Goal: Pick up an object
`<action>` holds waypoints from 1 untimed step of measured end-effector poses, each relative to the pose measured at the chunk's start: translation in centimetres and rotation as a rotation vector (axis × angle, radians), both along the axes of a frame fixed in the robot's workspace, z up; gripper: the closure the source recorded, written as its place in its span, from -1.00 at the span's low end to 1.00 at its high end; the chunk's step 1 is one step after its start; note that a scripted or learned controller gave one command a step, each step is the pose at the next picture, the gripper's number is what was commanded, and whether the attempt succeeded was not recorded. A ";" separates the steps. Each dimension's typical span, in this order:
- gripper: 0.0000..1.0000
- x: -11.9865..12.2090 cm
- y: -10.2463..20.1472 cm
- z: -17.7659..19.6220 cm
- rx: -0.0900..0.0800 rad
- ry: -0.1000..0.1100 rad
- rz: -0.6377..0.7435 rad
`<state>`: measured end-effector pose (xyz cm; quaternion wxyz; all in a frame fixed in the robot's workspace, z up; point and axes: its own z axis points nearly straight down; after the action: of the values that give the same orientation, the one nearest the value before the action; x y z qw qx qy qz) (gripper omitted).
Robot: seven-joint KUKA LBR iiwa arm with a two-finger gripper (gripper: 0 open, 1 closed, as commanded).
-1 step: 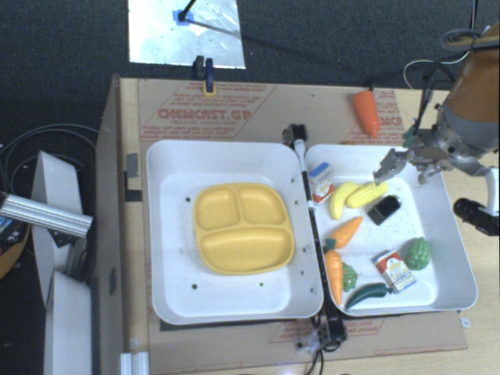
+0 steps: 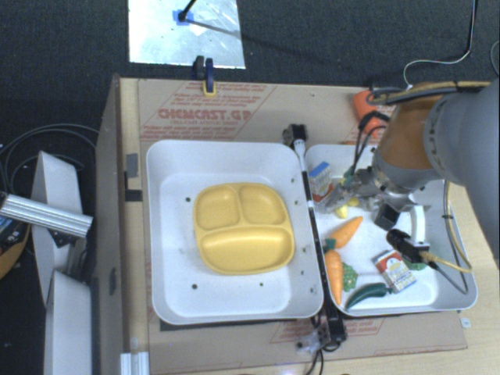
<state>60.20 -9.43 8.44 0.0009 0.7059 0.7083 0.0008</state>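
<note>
Dark carpet-like flooring surrounds the worktop (image 2: 234,104), a flat brown printed board bearing two shallow, glossy white bins. Left bin (image 2: 168,178) holds a smooth yellow plastic plate (image 2: 242,226) with three compartments. Right bin (image 2: 449,291) carries small toy foods: a tapered orange carrot (image 2: 334,276), another carrot (image 2: 348,229), a curved green pepper (image 2: 366,293) and a small printed carton (image 2: 395,269). Above them hangs the tool (image 2: 367,190); its finger spacing is unclear.

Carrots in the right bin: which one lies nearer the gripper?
The upper carrot, slanted mid-bin just below the gripper. The other carrot lies lower, along the left wall beside the broccoli.
</note>
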 end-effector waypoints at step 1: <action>1.00 0.0 0.0 1.0 0.000 -0.001 0.000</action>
<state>60.24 -9.46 9.49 0.0011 0.7057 0.7085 0.0009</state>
